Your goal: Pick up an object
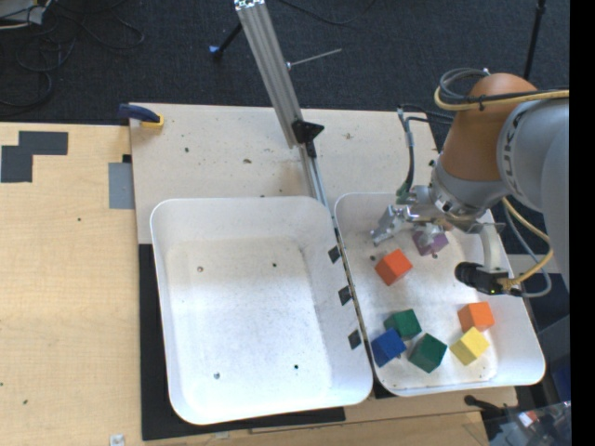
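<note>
You see the pincer low over the far part of the right bin, its metal fingers spread apart with nothing between them. Just below it and slightly to its right lies the orange-red block, near the fingertips but apart from them. Just to the pincer's right, under the wrist, sits a purple block, partly hidden. Well below the pincer, toward the bin's near edge, a blue block touches a small green block, with a larger green block beside them. Farther right lie a yellow block and an orange block. The left bin lies to the pincer's left on the desk.
</note>
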Tool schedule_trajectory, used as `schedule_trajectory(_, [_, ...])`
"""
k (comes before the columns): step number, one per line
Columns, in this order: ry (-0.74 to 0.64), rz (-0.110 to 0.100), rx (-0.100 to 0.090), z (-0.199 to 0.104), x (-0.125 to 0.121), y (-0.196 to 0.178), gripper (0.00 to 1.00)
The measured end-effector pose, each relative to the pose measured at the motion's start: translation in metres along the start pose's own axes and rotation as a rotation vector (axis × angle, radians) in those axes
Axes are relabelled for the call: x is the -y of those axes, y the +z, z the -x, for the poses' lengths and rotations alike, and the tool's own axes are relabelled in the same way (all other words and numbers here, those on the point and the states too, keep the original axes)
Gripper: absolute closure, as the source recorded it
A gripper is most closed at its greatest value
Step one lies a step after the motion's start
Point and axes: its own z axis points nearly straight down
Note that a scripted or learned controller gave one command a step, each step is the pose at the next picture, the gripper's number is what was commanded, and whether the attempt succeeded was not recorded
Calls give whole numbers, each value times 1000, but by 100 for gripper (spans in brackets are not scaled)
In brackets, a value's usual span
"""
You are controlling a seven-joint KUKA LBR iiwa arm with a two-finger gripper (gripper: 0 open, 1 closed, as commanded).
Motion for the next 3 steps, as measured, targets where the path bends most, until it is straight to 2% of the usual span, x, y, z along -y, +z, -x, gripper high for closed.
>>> schedule_trajectory(1, [3, -1, 0, -1, 1, 55, 0])
schedule_trajectory(2, [9, 5, 1, 1, 0, 41, 100])
schedule_trajectory(3, [4, 11, 2, 9, -1, -7, 100])
